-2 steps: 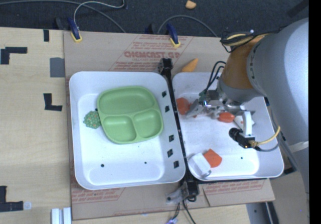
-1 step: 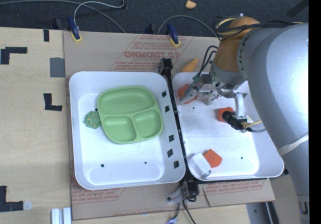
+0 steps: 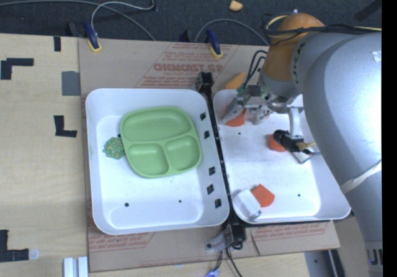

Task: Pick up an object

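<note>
In the right bin [image 3: 273, 173] my gripper [image 3: 247, 108] hangs low over the far left corner. Just beneath and left of it lies a flat orange-red piece [image 3: 233, 120], close to the gripper's tip; whether it is held I cannot tell. A second red piece [image 3: 275, 143] sits further right on the bin floor. Near the front edge lie an orange wedge [image 3: 264, 195] and a white object [image 3: 247, 203] side by side. The grey arm covers the bin's right side.
The left bin [image 3: 149, 210] holds a green divided plate [image 3: 162, 140] with a small green bumpy object [image 3: 114, 147] at its left edge. A yellow-orange thing [image 3: 234, 80] lies just behind the right bin. Black clips line the divider between the bins.
</note>
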`<state>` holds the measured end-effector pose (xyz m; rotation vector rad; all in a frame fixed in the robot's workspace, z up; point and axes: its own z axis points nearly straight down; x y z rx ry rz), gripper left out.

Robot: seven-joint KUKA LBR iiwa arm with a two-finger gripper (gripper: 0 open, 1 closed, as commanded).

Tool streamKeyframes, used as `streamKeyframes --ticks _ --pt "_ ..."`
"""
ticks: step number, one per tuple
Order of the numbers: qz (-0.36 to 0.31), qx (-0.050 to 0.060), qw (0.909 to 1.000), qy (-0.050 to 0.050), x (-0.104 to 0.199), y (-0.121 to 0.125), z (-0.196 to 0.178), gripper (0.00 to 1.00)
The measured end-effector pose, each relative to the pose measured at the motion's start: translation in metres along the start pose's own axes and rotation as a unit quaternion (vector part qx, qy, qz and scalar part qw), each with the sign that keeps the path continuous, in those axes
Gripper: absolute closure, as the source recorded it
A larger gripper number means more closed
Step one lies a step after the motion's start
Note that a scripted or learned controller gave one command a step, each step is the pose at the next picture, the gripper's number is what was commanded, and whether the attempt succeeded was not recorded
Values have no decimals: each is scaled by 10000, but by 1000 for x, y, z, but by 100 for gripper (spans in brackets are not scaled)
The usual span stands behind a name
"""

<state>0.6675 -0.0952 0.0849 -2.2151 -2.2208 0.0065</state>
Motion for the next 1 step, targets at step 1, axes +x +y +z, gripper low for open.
streamKeyframes --ticks 1 --pt "-6 3 10000 -13 0 0 -10 100"
